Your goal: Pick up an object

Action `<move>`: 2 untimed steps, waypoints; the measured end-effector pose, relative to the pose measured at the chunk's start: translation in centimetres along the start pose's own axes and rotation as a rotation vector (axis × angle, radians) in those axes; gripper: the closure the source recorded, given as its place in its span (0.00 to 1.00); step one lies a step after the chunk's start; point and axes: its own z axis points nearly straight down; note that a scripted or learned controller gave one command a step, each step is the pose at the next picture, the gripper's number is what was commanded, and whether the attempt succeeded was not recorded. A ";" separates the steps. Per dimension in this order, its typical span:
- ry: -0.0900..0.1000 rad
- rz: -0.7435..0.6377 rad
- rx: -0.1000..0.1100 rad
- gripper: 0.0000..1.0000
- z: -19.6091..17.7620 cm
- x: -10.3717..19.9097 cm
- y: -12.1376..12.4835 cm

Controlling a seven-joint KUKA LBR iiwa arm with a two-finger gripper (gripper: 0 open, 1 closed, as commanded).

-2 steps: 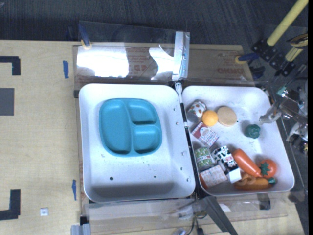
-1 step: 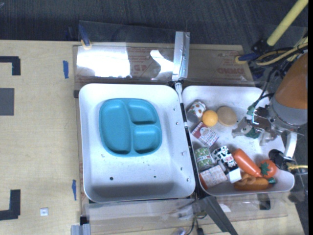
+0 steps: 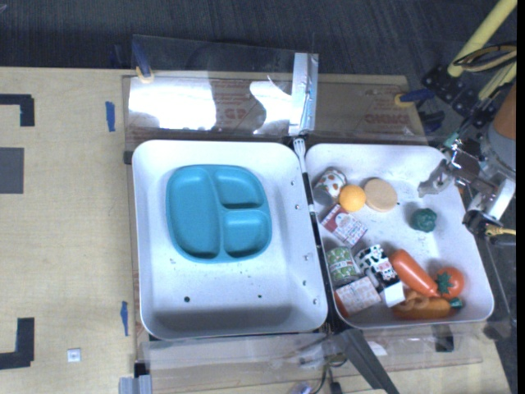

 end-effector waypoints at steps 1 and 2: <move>0.000 0.018 0.001 0.00 -0.1 3.6 1.0; 0.002 0.133 -0.003 0.00 -9.4 6.8 3.3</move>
